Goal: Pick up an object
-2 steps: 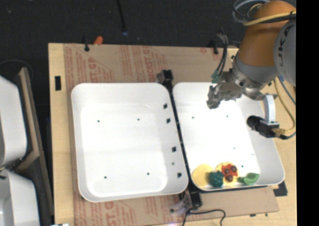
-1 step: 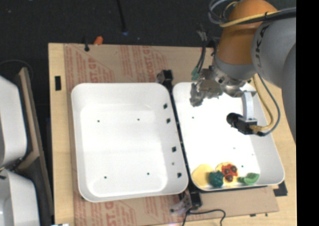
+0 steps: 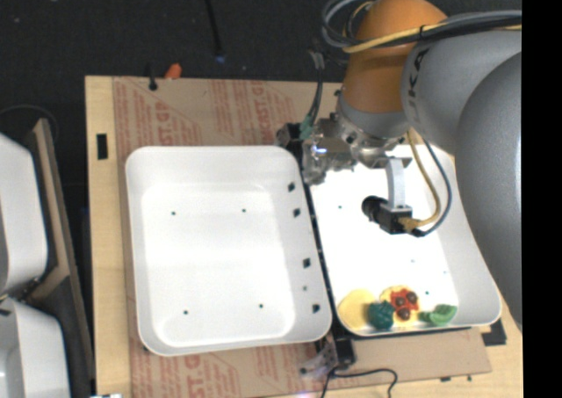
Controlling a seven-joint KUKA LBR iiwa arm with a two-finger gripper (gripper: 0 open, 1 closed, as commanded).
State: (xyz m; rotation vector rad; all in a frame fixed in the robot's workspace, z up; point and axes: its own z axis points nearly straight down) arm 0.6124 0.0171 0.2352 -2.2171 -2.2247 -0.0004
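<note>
Small objects lie in a cluster along the near edge of the right bin (image 3: 457,238): a pale yellow round piece (image 3: 354,306), a teal lump (image 3: 380,316), a red piece (image 3: 404,300) and a green piece (image 3: 440,313). My gripper (image 3: 318,159) hangs over the far left corner of that bin, close to the wall between the bins and well away from the cluster. The orange wrist band (image 3: 386,45) sits right above it. From this angle the gripper's tip is hidden by its own body.
The left bin (image 3: 140,212) lies beside the right one, their rims touching. A black cable plug (image 3: 386,212) with a yellow cable dangles from the wrist over the right bin's middle. Brown board surrounds both bins.
</note>
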